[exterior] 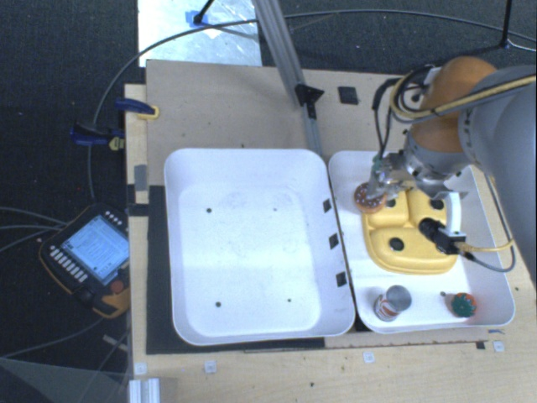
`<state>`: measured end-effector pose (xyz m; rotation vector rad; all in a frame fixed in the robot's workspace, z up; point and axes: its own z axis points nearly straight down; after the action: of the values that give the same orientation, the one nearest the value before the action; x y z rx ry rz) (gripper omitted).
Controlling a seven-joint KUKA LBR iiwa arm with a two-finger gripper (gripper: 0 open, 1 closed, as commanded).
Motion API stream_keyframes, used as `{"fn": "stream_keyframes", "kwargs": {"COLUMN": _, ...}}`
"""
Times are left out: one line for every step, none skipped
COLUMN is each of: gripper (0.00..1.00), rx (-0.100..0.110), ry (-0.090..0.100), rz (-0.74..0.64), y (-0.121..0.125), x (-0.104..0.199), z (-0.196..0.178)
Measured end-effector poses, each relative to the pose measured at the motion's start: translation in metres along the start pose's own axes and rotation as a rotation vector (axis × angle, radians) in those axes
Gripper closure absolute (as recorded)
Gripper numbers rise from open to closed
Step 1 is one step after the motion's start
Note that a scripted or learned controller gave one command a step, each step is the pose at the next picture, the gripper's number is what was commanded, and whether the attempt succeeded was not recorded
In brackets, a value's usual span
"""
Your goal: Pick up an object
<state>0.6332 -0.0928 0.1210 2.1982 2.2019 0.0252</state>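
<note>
Donut-shaped object (367, 196), brownish, sits in the right bin (495, 305) touching the top-left corner of the yellow block (407, 233). Our gripper (379, 180) is right over it; we cannot tell its opening or whether it has anything. We judge we're at the approach/grasp step. Next move needs a closure on the ring, then a straight lift. Small can (391, 301) and green-red ball (462, 304) lie below the block.

Beside our gripper (379, 185) sits the ring (367, 196), touching the tray (407, 238); the can (391, 302) lies well apart (same bin (495, 305)).
</note>
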Motion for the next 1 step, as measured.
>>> {"fn": "stream_keyframes", "kwargs": {"gripper": 1.00, "rx": 0.026, "ry": 0.010, "rz": -0.004, "y": 0.0052, "x": 0.0071, "z": -0.0471}}
